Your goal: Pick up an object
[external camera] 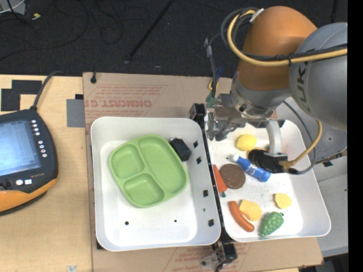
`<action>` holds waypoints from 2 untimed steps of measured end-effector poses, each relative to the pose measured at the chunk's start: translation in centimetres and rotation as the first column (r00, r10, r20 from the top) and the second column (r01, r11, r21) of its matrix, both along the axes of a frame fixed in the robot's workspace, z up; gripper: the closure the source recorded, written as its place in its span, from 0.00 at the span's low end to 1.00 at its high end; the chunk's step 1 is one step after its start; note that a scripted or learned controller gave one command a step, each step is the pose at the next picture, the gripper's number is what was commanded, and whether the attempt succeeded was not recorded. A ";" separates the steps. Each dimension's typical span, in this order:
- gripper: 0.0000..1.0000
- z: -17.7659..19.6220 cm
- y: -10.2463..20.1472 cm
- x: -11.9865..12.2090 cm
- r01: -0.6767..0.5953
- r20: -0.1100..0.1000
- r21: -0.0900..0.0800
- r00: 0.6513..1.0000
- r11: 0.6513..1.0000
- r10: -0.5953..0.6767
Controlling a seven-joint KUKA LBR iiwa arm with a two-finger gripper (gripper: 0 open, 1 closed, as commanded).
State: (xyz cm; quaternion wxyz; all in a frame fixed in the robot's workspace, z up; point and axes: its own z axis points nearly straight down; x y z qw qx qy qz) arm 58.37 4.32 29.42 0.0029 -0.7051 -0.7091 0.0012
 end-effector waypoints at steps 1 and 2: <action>1.00 -5.6 4.8 0.2 0.002 -0.003 -0.002 1.000 1.000 -0.002; 1.00 2.4 11.2 -4.8 -0.001 0.006 0.000 1.000 1.000 0.001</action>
